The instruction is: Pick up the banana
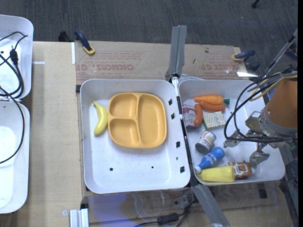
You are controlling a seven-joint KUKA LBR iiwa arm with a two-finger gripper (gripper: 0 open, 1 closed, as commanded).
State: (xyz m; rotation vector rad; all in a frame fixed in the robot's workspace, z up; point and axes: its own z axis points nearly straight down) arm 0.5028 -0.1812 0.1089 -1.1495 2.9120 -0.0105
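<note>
The yellow banana (100,118) lies curved along the left wall of the left bin (137,174), just left of a yellow divided plate (138,119) and touching or nearly touching its rim. My gripper (244,149) hangs over the right side of the right bin (272,173), far to the right of the banana. Its two fingers stand apart, open, with nothing between them. The orange wrist band (285,103) sits above it, with cables looping around it.
The right bin holds two carrots (209,101), a sausage (198,114), a small can (205,141), a blue bottle (211,158), a yellow bottle (217,174) and several other small items. A grey divider (177,51) rises between the bins.
</note>
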